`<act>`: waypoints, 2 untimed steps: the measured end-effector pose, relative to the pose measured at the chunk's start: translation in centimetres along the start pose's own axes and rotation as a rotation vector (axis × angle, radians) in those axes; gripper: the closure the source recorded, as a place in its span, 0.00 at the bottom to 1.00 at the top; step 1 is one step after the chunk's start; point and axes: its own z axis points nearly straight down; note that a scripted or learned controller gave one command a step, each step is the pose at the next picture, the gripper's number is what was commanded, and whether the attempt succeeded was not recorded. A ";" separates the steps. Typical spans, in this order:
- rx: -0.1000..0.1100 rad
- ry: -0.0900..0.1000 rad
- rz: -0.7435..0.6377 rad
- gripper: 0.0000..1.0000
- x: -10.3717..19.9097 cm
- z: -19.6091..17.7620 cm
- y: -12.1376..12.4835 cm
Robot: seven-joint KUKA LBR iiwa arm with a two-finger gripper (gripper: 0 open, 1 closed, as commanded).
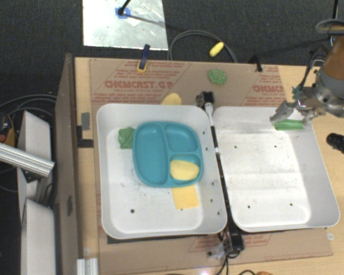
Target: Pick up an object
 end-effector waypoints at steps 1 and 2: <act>0.002 -0.001 -0.002 0.00 -1.6 5.6 2.4; 0.008 0.006 -0.003 0.00 -2.6 12.7 3.8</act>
